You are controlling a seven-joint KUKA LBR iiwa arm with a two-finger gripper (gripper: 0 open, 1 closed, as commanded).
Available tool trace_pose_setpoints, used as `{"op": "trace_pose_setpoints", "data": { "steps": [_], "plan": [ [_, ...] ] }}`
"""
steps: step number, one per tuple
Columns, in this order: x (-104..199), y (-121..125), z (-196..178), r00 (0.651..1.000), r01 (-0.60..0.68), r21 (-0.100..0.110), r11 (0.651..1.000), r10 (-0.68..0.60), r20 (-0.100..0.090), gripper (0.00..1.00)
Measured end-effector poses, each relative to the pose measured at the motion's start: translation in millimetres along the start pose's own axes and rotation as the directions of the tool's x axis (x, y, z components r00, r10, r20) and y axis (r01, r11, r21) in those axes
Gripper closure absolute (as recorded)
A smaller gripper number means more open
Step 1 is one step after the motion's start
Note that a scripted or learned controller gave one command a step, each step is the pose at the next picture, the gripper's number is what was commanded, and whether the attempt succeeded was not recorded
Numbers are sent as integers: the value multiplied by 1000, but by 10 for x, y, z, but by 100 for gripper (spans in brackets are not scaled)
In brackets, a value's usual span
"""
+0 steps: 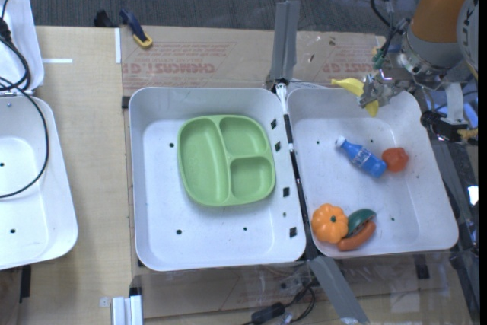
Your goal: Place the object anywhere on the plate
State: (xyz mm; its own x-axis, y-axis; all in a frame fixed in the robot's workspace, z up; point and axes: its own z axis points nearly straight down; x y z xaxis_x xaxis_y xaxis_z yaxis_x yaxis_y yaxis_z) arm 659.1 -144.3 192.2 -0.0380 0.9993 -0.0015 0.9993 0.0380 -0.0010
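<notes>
1. Camera view: arm comes in from the right. The gripper [378, 91] sits over the far edge of the right bin [426, 217], near its back-left corner.
2. A yellow banana [351, 87] is at the gripper. Its left end sticks out toward the bin divider and a yellow tip shows just below the fingers. It looks pinched between the fingers and lifted off the bin floor.
3. The green plate [226, 160] has three compartments and lies in the middle of the left bin [152, 232]. It is well apart from the gripper and banana.
4. Also in the right bin: a blue bottle [361, 158] with a white cap lies tilted mid-bin, and a red-orange piece [395, 158] touches its right end.
5. Near the front-left corner of the right bin is an orange pumpkin [329, 223]. A dark green item [361, 217] and an orange-red carrot-like item [358, 237] sit just beside it, right side.
</notes>
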Motion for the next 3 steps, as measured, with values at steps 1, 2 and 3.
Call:
{"op": "trace_pose_setpoints", "data": {
  "steps": [1, 2, 3],
  "plan": [
    [500, -634, 577, 902, 432, 0, 902, -432, -2, 100],
    [1098, -339, 3, 889, 457, -2, 889, -457, 0, 100],
    [2071, -357, 6, 798, 603, -1, 798, -603, 0, 100]
  ]
}}
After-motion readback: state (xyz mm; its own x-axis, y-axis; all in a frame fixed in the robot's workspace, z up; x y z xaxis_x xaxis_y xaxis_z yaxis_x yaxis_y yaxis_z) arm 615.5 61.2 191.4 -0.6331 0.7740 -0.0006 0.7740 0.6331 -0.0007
